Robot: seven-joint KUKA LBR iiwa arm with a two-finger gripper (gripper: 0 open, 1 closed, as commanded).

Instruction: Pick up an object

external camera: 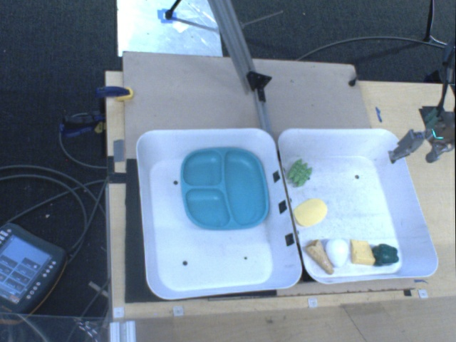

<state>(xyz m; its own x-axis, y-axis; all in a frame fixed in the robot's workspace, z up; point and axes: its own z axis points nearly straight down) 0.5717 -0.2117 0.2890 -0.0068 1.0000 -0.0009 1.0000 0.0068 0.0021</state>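
On the bench, the right bin (399,191) holds a yellow object (311,212), well apart from the open fingers (420,145).

You look down on a light wooden bench (399,105) standing on a dark carpet floor (50,41). A brown board (199,91) lies on the bench top. At the upper middle you see a bright shiny panel (142,13) on the floor, and a grey metal pole (231,34) crosses it at a slant. On the left, black cables (64,191) run over the carpet, and a handheld control pendant (25,266) with a lit screen lies near the lower left corner. A blue and yellow clamp (114,92) grips the bench's left edge.
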